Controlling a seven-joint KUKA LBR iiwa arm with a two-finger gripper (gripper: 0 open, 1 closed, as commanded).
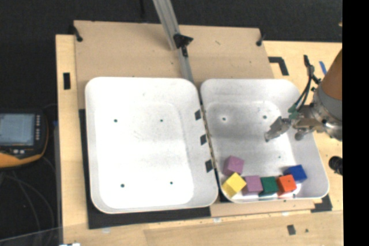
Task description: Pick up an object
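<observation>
**Robot arm above a bin of coloured blocks**

The grey two-finger tool [275, 129] hangs over the right shallow white bin [242, 95], holding nothing; whether its fingers are spread cannot be told. Along the bin's near edge sit small blocks: purple [233, 165], yellow [234, 184], pink [252, 184], green [269, 185], orange [286, 183], blue [296, 173]. The left white bin [144, 144] lies beside it on the wooden worktop [167, 46].

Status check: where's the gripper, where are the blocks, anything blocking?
Gripper over right bin, above its bare floor, nothing between fingers. Blocks bunched along near wall: purple block, yellow block, blue block among them. Nothing between gripper and blocks.
</observation>
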